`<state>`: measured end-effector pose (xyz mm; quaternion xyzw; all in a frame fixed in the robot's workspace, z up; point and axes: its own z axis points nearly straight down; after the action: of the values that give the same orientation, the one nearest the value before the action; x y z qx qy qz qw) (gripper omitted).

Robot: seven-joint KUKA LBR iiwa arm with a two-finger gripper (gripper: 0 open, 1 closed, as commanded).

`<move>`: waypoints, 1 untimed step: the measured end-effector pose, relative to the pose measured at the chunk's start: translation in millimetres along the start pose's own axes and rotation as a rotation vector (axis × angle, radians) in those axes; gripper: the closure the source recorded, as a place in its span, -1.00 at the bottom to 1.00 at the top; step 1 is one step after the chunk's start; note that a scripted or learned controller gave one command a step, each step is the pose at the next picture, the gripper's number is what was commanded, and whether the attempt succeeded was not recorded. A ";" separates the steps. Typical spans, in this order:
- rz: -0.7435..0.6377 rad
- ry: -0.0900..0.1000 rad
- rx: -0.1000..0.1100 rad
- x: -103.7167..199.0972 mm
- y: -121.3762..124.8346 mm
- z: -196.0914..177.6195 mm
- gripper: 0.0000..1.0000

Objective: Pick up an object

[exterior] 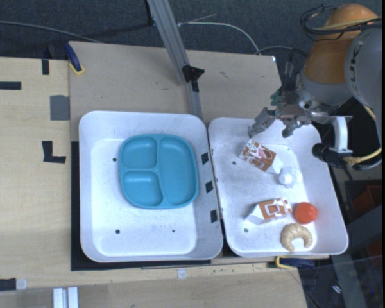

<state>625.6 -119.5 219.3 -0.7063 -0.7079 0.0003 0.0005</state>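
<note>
So the claw (273, 126) is spread wide with nothing in it, hanging over the top of the right bin (327, 191). The little brown-and-white carton (257, 155) lies flat in that bin just below the claw, not touching it.

even overhead light, slightly soft

arm (346, 43) cut off at rt edge | carton (258, 154) print too small to read
</note>
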 end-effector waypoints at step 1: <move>0.000 0.000 0.000 0.0 0.0 0.0 -1.00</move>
<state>625.6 -119.5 219.3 -0.7063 -0.7079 0.0003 0.0005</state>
